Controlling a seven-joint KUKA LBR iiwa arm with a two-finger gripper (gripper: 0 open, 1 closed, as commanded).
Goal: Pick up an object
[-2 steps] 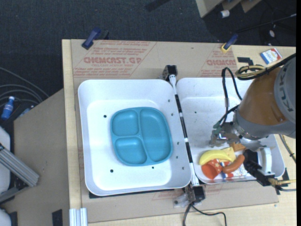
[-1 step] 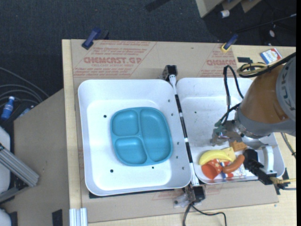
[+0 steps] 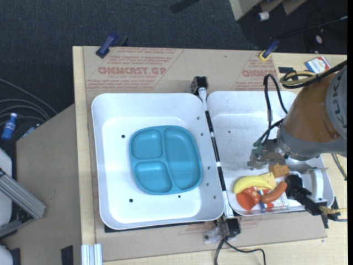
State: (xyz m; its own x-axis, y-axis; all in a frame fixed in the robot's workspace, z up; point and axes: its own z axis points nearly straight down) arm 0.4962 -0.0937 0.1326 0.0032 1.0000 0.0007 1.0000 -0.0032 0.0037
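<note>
Toy food, the pick here, sits low in the right bin (image 3: 242, 106), but going largest first we see the left bin (image 3: 110, 148), a shallow white rounded tray holding a glossy blue plate (image 3: 165, 159) with four moulded sections. Our arm (image 3: 317, 117), smooth orange and grey, lowers its gripper (image 3: 263, 158) just above the pile, and we cannot tell its state. We see a curved yellow banana (image 3: 253, 182) lying across the bin, with a red piece (image 3: 249, 197) and a sausage (image 3: 274, 192) angled up to the right below it.
</note>
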